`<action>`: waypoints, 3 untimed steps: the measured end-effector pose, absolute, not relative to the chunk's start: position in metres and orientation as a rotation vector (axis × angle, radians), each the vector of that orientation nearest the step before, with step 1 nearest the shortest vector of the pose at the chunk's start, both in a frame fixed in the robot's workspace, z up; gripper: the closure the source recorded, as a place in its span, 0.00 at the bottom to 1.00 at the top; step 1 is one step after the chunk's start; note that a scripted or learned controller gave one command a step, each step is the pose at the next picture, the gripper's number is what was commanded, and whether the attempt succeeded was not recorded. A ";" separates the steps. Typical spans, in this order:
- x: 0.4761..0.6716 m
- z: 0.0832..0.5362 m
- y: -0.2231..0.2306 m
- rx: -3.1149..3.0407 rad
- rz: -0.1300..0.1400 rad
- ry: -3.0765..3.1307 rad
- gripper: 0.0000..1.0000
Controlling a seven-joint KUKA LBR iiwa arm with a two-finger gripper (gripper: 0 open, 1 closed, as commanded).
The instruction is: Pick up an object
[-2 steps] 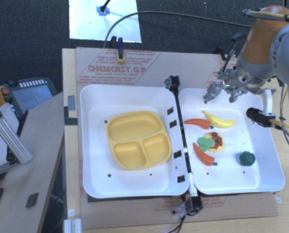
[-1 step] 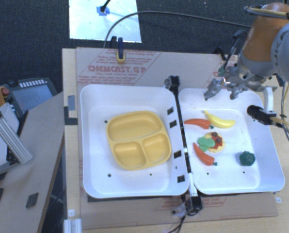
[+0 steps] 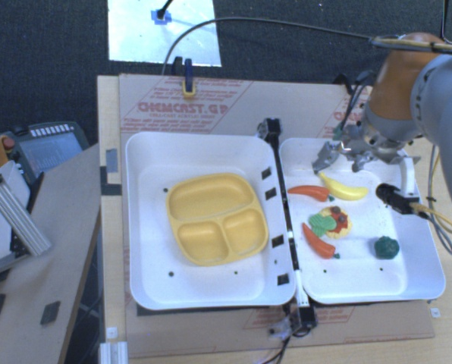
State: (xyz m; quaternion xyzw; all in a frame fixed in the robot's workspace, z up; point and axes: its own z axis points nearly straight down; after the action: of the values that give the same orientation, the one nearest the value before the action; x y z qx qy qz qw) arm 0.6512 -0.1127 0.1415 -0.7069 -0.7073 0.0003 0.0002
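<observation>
Fingers (image 3: 340, 156) look spread, holding nothing, above banana (image 3: 344, 189); judgement: centre over it, straddle its narrow width, then descend.

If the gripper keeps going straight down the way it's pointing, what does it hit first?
Probably the banana, just below the gripper; depth is unclear, so it could land on the bin floor beside it.

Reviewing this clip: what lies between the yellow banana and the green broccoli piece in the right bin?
In the camera view, bare white bin floor lies between the banana and the broccoli; the pizza-like toy lies off to the left of that line.
</observation>
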 end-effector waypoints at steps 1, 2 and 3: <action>0.651 0.090 -0.112 -2.220 0.001 -2.222 0.00; 0.653 0.104 -0.112 -2.223 -0.004 -2.225 1.00; 0.651 0.149 -0.117 -2.226 -0.005 -2.224 1.00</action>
State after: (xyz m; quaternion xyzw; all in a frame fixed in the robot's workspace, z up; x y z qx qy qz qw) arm 0.6513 -0.1167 0.1490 -0.7074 -0.7068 -0.0017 -0.0023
